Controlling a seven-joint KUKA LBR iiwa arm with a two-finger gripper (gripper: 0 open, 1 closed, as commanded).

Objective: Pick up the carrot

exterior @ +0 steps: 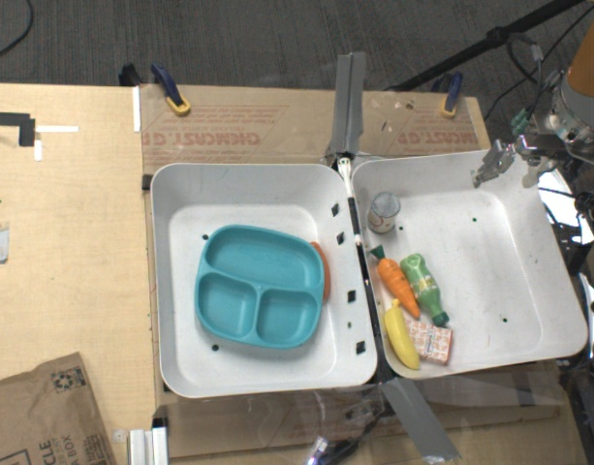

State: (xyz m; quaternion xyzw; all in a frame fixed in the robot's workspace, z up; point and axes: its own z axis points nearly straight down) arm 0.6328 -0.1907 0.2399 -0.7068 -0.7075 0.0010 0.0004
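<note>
While the end effector [510, 158] hovers open and empty, it should descend on the carrot [392, 277], lying well off beside the green bottle [423, 286], gripping across its width.

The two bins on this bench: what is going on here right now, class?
A robot arm reaches in from the right, its gripper over the far edge of the right bin, holding nothing. The carrot it is meant to pick up lies untouched at that bin's left side, beside a green bottle, a banana, a small packet and a can. The left bin holds a teal tray.
</note>
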